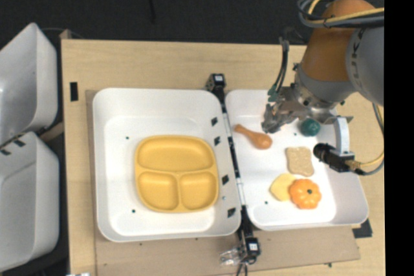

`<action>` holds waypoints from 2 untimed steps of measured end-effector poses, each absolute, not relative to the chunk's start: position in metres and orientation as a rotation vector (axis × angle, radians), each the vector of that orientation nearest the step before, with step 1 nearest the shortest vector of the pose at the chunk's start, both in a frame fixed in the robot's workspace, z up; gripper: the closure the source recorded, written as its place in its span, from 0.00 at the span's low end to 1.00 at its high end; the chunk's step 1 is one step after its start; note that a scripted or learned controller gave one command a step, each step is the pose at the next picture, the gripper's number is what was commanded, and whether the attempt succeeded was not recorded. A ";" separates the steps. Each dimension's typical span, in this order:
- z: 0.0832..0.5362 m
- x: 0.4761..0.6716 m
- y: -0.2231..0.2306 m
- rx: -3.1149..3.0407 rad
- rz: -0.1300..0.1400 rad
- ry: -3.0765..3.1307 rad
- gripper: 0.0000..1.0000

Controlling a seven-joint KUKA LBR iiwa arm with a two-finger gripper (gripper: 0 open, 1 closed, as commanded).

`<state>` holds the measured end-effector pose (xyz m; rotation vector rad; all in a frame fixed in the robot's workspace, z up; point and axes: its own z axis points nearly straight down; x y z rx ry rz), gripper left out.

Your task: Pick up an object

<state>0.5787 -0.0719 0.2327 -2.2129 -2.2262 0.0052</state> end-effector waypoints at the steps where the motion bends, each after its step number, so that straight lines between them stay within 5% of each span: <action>1: 0.220 0.597 -0.024 -2.213 0.005 -2.227 1.00; 2: 0.212 0.619 0.022 -2.213 0.005 -2.227 1.00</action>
